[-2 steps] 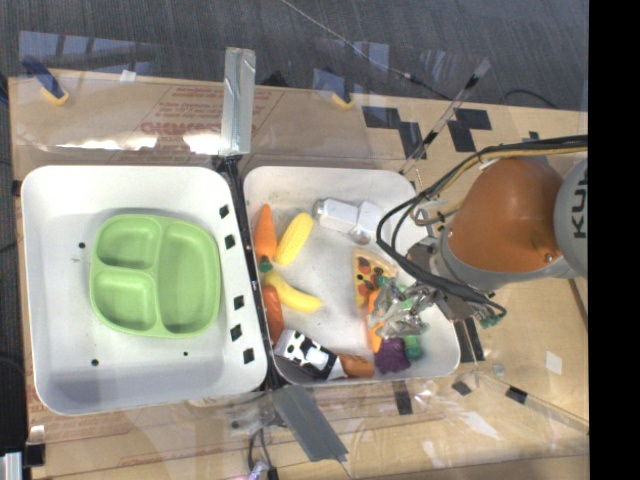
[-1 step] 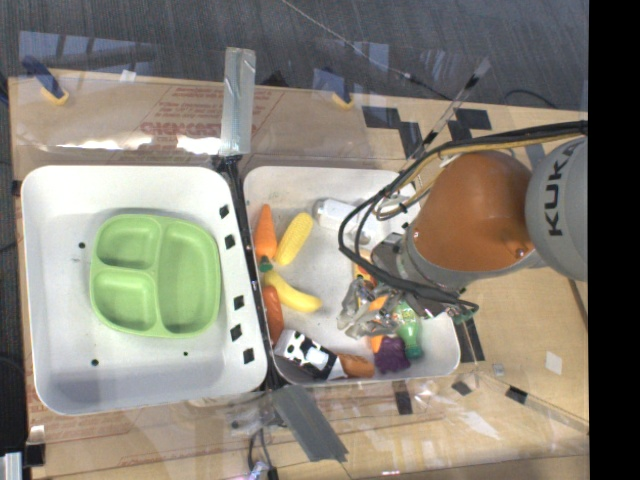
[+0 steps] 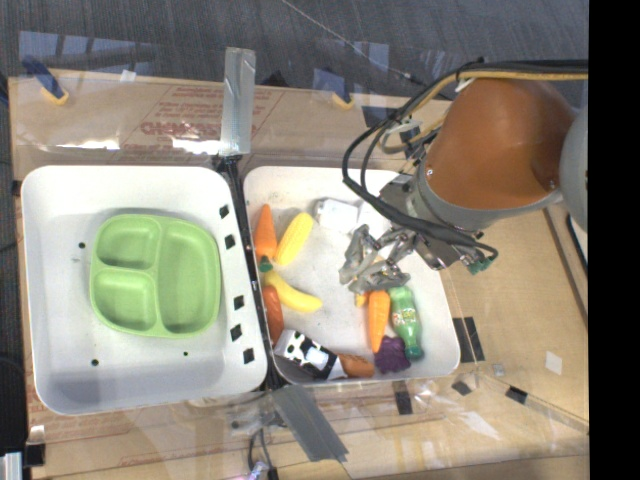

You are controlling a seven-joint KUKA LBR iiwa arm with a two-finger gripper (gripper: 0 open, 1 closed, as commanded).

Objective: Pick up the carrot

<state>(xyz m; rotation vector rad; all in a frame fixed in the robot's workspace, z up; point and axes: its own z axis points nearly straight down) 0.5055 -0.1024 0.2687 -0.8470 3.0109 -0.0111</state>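
The fingers (image 3: 366,268) hang in the middle of the right bin (image 3: 440,298), just above the top end of a carrot (image 3: 377,318). They are metallic and seem spread apart, with nothing between them, so I judge them released and not grasping. The carrot lies almost upright in the frame, in the lower right part of the bin, with a green bottle (image 3: 405,320) touching its right side and a purple object (image 3: 391,354) at its lower end.

A second carrot (image 3: 264,232) lies against the left wall of the same bin, near the upper left corner, beside a yellow corn-like piece (image 3: 294,239). A banana (image 3: 292,294) is below them, and a black and white object (image 3: 305,356) sits at the bottom edge.

To do this step well, the fingers should probably come down a little lower in the frame, over the middle of the near carrot, and close across its narrow width. The bottle leaves little room on the right, so one finger may push it or catch it together with the carrot.

The free room is mostly the white floor in the middle of the bin. The left bin (image 3: 40,268) holds a green divided plate (image 3: 155,275). The arm (image 3: 495,148) covers the upper right corner of the right bin.
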